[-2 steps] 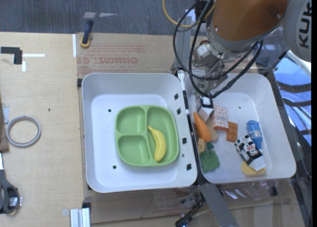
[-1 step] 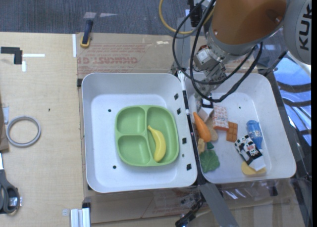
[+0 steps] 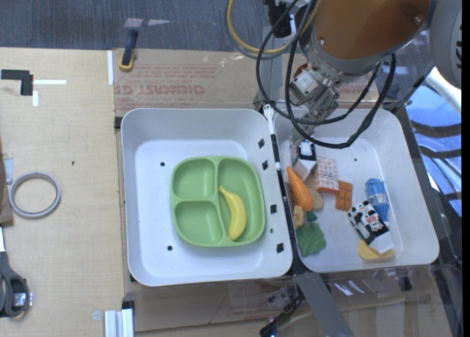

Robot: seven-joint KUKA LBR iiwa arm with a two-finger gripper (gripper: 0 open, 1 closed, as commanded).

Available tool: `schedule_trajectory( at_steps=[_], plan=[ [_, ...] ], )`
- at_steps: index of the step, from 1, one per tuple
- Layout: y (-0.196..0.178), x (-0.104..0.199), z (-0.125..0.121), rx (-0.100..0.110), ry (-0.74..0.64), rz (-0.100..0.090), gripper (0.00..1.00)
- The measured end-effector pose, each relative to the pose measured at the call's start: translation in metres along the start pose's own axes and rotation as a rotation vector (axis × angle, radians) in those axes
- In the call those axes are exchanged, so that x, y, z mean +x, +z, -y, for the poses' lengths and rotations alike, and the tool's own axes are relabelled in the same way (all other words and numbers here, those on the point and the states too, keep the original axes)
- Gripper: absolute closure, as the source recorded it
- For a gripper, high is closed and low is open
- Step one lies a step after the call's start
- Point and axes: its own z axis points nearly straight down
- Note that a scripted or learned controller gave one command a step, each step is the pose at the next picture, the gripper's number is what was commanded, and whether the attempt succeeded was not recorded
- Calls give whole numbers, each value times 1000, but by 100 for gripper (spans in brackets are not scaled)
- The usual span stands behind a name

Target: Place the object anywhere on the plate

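A green three-compartment plate point(image 3: 192, 181) lies in the middle of the left white bin point(image 3: 139, 203). A yellow banana point(image 3: 234, 212) rests in the plate's long right compartment, apart from my gripper. My gripper point(image 3: 314, 93) hangs under the orange wrist band, above the back edge of the right bin point(image 3: 411, 189), with cables looped around it. It is well off from the plate, up and to the right of it.
The right bin holds several toy foods: an orange carrot point(image 3: 299, 189), a pink wafer point(image 3: 327, 174), a brown block point(image 3: 345, 197), a blue bottle point(image 3: 376, 193), a black-and-white carton point(image 3: 369, 222), a yellow wedge point(image 3: 374, 252) and green leaves point(image 3: 310, 240). A tape roll point(image 3: 33, 194) lies on the bench at left.
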Motion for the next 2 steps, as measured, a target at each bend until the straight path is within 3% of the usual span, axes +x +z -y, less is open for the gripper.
schedule_trajectory(
  at_steps=[1,2],
  plan=[
    [25,7,-10,-3,-177,1,100],
    [-100,-10,-93,-2,-420,2,100]
  ],
)
